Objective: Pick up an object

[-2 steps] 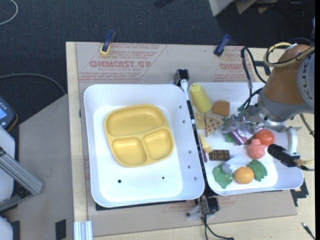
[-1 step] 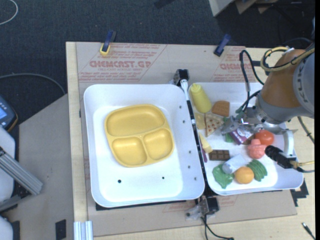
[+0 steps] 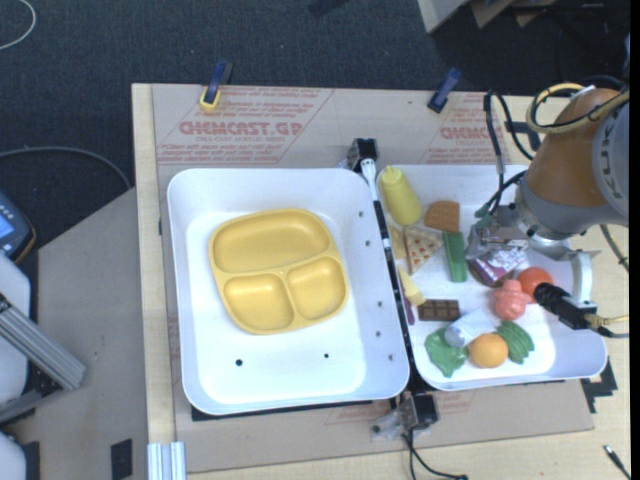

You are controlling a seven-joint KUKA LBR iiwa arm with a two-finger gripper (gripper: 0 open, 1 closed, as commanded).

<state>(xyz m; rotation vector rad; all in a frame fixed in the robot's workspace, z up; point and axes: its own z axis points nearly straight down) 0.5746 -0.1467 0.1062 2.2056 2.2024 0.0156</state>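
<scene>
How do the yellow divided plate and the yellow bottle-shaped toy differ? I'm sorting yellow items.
The divided plate lies flat in the left bin; the bottle toy lies on its side in the right bin. The plate is far larger, wide, with three compartments; the bottle is slim and rounded. Both are yellow.

Left shallow white plastic bin (image 3: 190, 268), holding a yellow three-compartment plastic tray (image 3: 278, 268) slightly above centre, two small compartments toward the lower right. Beneath both bins, a brown cardboard sheet (image 3: 270, 123) printed with red lettering, laid on the worktop. At the sheet's far edge, a blue-and-yellow clamp (image 3: 213, 87) toward the left and a dark blue clamp (image 3: 444, 90) toward the right. Beyond, dark grey carpeted floor (image 3: 200, 18). Between the bins, a black clip (image 3: 364, 152) at the far end.
</scene>
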